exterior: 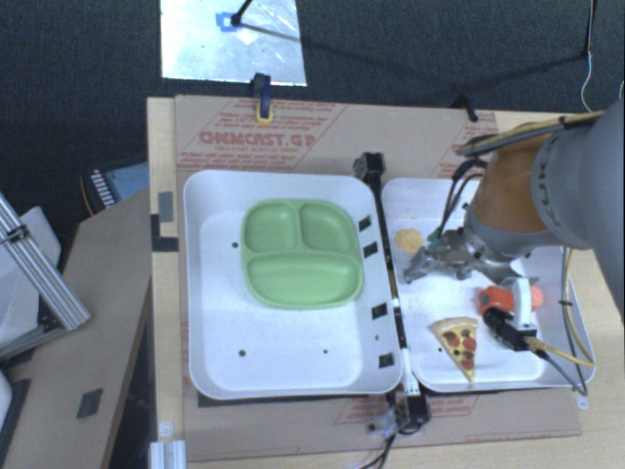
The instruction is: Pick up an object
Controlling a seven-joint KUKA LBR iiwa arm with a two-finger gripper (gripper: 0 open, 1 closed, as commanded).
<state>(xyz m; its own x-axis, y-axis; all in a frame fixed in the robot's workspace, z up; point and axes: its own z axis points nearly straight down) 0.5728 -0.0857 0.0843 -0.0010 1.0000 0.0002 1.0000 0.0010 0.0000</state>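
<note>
Right shallow white plastic bin (435, 306), near corner: triangular toy pizza slice (459, 343), tan crust, red toppings, lying flat, tip toward the near wall. Just behind it and to the right, small orange-red object (495, 297), shape unclear, partly covered by robot hardware. Further back, metal two-finger gripper (426, 260) hangs low over the middle of the same bin, close to the black divider rail (390, 281) between the bins; cannot tell how far it is open, no object visible in its grip. Just beyond the gripper, small round tan disc (408, 238) flat on the bin floor; touching the gripper or just apart, cannot tell. Grey arm with orange band (571, 189) comes in from the right and covers the far right part of that bin. Left shallow white plastic bin (225, 345): pale green three-compartment plastic plate (301, 254) lying flat in the far half, well apart from the gripper, divider rail between them. Behind the bins, brown cardboard sheet with red print (254, 137), yellow clamp (264, 112) at its far edge, then silvery square sheet (232, 25) on dark floor
</note>
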